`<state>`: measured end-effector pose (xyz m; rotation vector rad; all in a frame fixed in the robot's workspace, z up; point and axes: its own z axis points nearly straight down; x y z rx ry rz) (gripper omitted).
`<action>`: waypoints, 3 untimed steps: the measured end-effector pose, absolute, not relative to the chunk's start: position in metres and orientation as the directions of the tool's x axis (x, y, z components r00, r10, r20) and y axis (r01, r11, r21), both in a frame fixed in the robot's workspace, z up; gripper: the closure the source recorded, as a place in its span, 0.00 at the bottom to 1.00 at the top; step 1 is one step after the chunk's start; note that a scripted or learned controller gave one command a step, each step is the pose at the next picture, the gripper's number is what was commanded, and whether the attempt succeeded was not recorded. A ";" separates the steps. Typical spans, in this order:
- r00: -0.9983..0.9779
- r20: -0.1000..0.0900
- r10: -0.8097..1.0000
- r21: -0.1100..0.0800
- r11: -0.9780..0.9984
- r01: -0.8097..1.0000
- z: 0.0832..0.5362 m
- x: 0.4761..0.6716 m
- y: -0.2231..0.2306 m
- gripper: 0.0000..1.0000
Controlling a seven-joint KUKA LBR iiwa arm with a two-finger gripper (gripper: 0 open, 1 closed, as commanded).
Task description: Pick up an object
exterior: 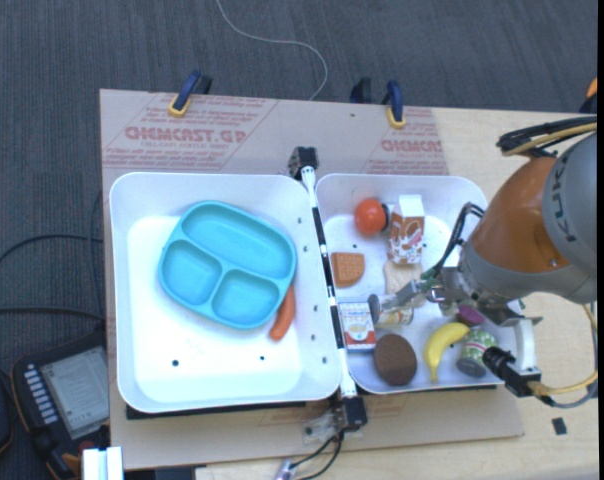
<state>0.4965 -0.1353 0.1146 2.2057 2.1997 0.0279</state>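
The right bin (pixel 452 183) holds a red-orange ball (pixel 371 216), a small white and brown carton (pixel 407 230), a tan waffle-like square (pixel 348 268), a little red and white box (pixel 358 325), a brown oval item (pixel 394 358), a yellow banana (pixel 443 348) and a green-labelled can (pixel 475 352). My gripper (pixel 407 299) hangs low over the middle of this bin, just right of the red and white box and above the brown oval. A pale item lies partly hidden under it. The grey and orange arm (pixel 532 233) covers the bin's right side.
The left bin (pixel 132 268) carries a blue divided plate (pixel 227 265) with an orange carrot (pixel 283 316) at its lower right edge. A black-and-white divider rail (pixel 322 258) runs between the bins. Clamps (pixel 393 105) grip the board's far edge.
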 end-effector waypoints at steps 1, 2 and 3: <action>0.004 -0.008 1.000 0.032 -0.004 0.999 0.114 0.497 -0.133 0.00; 0.005 -0.008 1.000 0.031 -0.004 1.000 0.113 0.497 -0.132 0.00; 0.004 -0.008 1.000 0.031 -0.004 1.000 0.113 0.497 -0.132 0.00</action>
